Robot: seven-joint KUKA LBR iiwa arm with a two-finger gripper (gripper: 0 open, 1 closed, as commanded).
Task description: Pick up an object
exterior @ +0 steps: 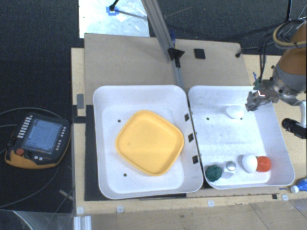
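The right bin (pixel 268 123) holds several small objects. A small white object (pixel 234 112) lies near its far wall. Along the near wall sit a dark green ball (pixel 214 172), a small silver object (pixel 230 166), a white ball (pixel 249 163) and a red-orange object (pixel 263 164). My gripper (pixel 253 102) hangs over the bin's far right part, just right of the small white object and apart from it. A yellow square plate (pixel 149 142) lies in the left bin (pixel 108 128).
A teach pendant (pixel 37 138) lies on the dark floor at the left. A metal pole (pixel 160 20) slants over the tan bench board behind the bins. Cables hang at the upper right by the arm (pixel 291 71).
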